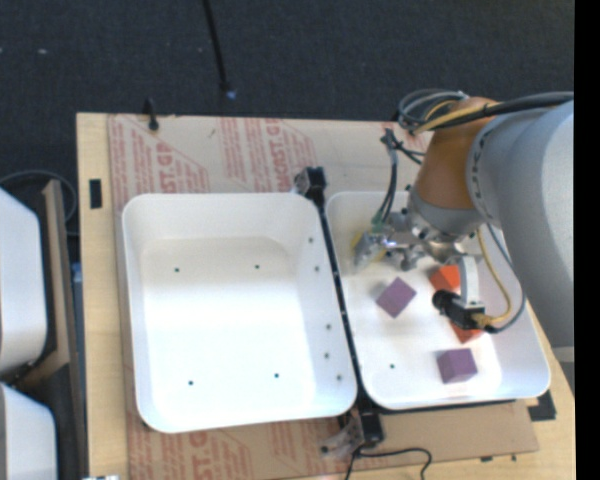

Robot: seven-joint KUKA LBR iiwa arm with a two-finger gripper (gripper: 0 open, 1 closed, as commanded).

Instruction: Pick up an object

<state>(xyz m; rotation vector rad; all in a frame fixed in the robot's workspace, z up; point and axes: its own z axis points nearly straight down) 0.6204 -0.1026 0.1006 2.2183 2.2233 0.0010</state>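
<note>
Two purple blocks lie in the right bin [525, 363]: one tilted block [396, 296] near the middle and another [457, 365] closer to the front edge. An orange object [446, 279] lies at the right, partly hidden by a black part of the arm's wrist gear. My gripper [392, 247] hangs low over the back of the right bin, just above and behind the tilted purple block. Nothing is visibly held.
The left bin [140, 268] sits beside the right one, with a dark divider [335, 278] between them. The grey arm with its orange band [450, 168] covers the back right of the right bin. Cables trail around the wrist.
</note>
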